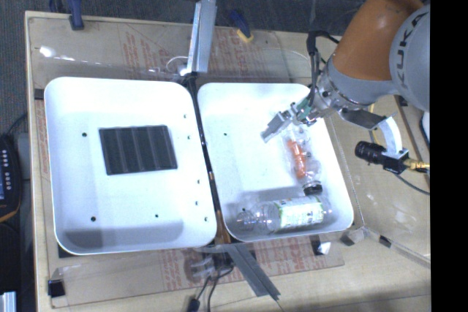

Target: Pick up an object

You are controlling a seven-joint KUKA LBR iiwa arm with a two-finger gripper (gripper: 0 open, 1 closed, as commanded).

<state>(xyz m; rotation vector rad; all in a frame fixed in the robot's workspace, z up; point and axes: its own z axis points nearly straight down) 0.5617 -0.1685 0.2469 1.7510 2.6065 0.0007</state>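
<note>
The arm (pixel 380 47) reached in from the right over the right bin (pixel 241 157); its gripper (pixel 287 120) hung above the bin's upper right part, fingers pointing left and down toward the floor of the bin; the finger ends were small and grey against the white, and whether the jaws stood wide or narrow could not be told; nothing was seen between them.

Two objects lay in the right bin; a small clear bottle (pixel 302 159) with an orange inside lay lengthwise just below and to the right of the gripper, its upper end close under the wrist, near the bin's right wall; whether it touched the fingers could not be told; a larger clear bottle (pixel 289 215) with a pale label and a dark cap lay on its side along the near wall, well apart from the gripper.

The left bin (pixel 73 157) held a dark ribbed slab (pixel 137 150), flat, near its centre; blue clamps (pixel 74 9) stood on the bench's far edge.
</note>
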